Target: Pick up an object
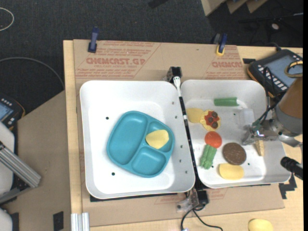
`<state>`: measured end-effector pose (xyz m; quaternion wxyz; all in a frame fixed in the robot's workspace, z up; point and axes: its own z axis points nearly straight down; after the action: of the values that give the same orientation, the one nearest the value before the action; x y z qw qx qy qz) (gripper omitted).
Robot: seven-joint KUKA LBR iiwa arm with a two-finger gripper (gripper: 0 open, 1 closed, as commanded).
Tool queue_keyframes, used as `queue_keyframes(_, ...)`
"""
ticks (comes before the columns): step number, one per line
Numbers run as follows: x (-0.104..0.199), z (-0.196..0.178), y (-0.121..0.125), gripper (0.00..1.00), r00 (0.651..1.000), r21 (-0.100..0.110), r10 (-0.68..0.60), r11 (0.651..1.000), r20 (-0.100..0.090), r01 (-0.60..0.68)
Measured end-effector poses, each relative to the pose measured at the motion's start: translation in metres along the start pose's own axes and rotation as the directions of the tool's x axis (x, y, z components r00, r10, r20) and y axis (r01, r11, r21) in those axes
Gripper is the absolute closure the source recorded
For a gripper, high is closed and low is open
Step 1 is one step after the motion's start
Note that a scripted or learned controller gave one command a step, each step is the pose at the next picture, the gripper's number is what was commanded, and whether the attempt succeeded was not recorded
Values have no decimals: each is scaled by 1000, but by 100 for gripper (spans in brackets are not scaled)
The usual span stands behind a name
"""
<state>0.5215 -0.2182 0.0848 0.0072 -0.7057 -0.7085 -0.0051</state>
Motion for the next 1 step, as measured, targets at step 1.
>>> queue_keyframes(1,-3,1,-30,100,1000,2,3,1000,10,-3)
